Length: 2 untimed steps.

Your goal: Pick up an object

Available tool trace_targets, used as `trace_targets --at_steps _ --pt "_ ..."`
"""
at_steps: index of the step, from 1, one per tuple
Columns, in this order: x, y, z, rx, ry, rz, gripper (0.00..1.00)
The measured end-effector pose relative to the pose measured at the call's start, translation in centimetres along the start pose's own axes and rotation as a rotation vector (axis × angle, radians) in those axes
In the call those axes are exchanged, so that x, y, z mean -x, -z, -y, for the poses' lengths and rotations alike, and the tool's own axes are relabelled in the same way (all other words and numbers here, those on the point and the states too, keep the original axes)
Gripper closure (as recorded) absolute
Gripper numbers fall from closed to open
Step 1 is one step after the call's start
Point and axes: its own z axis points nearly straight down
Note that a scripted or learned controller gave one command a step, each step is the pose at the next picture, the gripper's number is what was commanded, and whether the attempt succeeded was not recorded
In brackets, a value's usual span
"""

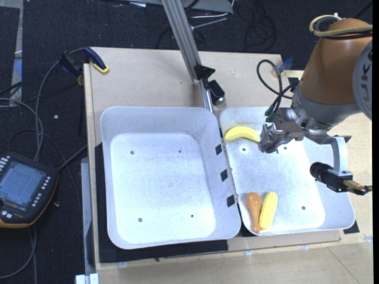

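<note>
Wooden bench (148, 78) under bins, cabled dark floor (41, 34)

1. The tan desk (148, 78) filled the middle of the frame.
2. Two shallow white bins sat on it side by side, touching: the left bin (160, 176) and the right bin (290, 176).
3. A blue-and-yellow clamp (95, 60) gripped its upper-left corner.

Matt white plastic bins (160, 129) rest on a smooth, pale wooden bench (148, 76).

two white bins (160, 120) (296, 176), one yellow banana (241, 135), one yellow cob-shaped piece (267, 210), one orange piece (254, 207)
</note>
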Motion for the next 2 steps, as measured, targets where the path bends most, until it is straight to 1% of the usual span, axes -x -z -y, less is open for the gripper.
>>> trace_targets --at_steps 1,2 --pt "-6.0 -0.3 -0.4 0.0 0.0 0.0 1.0" --pt "-11.5 -0.7 -1.6 -0.001 0.0 0.0 1.0"
